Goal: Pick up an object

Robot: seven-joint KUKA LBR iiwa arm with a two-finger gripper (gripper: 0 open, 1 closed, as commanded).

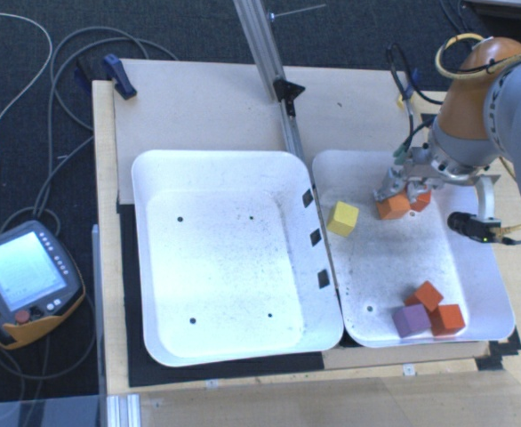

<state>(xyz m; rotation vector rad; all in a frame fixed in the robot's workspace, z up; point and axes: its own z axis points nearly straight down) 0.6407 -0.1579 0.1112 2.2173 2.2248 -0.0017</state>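
My gripper (405, 194) hangs over the upper part of the right bin (367, 265), reaching in from the right. An orange block (392, 206) sits between its fingers, and the fingers are shut on it. A yellow block (342, 218) lies on the bin floor to the left of the gripper, apart from it. Near the bin's front right corner a purple block (412, 320), an orange block (428, 294) and a red-orange block (448, 318) lie bunched together.
The left bin (216, 256) stands beside the right one, with black clips along the shared rim. A metal post (260, 43) slants up from the bench behind the bins. A teach pendant (20, 278) lies off the bench at left.
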